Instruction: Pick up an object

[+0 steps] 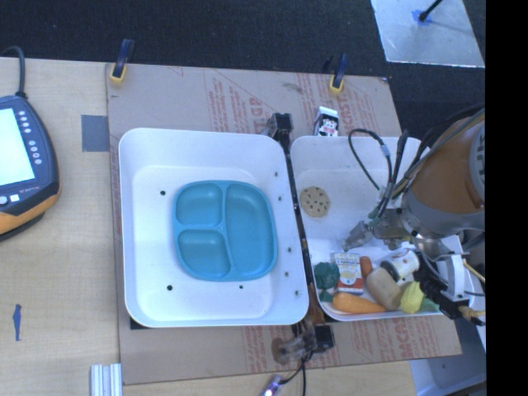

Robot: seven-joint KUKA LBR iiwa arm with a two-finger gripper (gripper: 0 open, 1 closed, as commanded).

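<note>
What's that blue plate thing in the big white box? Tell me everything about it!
The blue plate is a light blue tray that looks like plastic, with rounded corners and three sunken sections: two smaller ones on the view's left, one long one on the right. It lies flat, right side up, in the middle of the left white bin. The sections hold nothing, and only the bin floor touches it.

Glossy white plastic bins [132, 221], a smooth matt blue plastic tray [224, 229], all on matt brown cardboard [206, 97] over pale wood bench [58, 287].
</note>
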